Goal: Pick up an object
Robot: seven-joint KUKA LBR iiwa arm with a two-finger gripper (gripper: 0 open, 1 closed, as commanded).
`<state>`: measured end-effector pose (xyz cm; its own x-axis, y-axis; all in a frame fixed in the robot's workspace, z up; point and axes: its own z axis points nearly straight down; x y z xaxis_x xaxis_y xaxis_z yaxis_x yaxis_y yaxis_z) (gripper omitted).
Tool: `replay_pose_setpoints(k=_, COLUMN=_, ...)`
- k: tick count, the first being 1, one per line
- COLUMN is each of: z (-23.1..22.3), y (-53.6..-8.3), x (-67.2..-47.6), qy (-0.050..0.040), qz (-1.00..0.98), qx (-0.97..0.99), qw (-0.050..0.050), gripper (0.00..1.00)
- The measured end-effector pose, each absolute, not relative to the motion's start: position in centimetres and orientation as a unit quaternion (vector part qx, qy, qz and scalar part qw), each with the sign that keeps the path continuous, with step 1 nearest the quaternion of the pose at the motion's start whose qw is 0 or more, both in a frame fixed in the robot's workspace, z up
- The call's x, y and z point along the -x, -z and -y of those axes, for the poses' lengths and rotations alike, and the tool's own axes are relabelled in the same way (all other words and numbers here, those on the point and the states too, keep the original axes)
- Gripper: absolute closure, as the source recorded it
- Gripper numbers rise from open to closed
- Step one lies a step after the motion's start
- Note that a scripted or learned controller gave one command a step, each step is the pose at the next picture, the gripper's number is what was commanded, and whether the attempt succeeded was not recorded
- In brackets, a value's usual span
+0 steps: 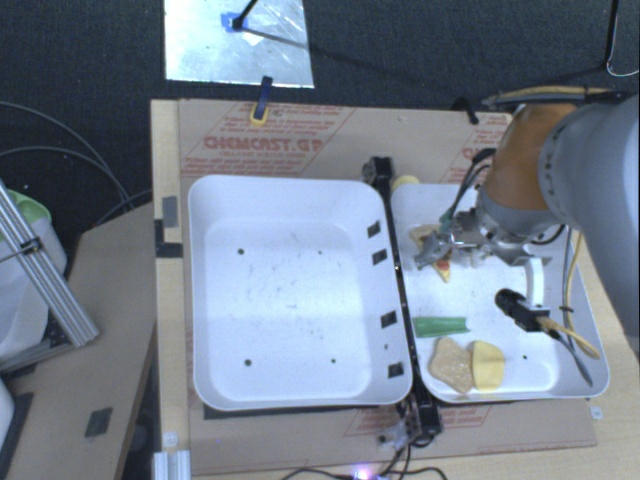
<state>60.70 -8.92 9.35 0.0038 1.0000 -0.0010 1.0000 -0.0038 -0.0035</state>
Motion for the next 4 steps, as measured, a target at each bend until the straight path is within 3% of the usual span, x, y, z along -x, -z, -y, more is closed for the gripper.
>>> replay_pose_setpoints(k=1, z=-0.8, y=-18.8, x=-55.6, qy=-0.0012, qz=0.707, qx=0.708, qw=-0.003, gripper=0.0)
replay_pose_setpoints(k=2, z=4.3, y=-18.4, x=-48.9, qy=-0.0014, qz=0.706, qx=0.709, qw=0.002, gripper=0.0)
replay_pose_setpoints(k=3, z=2.2, y=-18.5, x=-55.2, qy=0.0021, qz=0.709, qx=0.705, qw=-0.002, gripper=0.0)
replay_pose_setpoints(k=4, z=5.5, y=-18.6, x=-60.7, qy=0.0019, qz=0.708, qx=0.706, qw=-0.003, gripper=0.0)
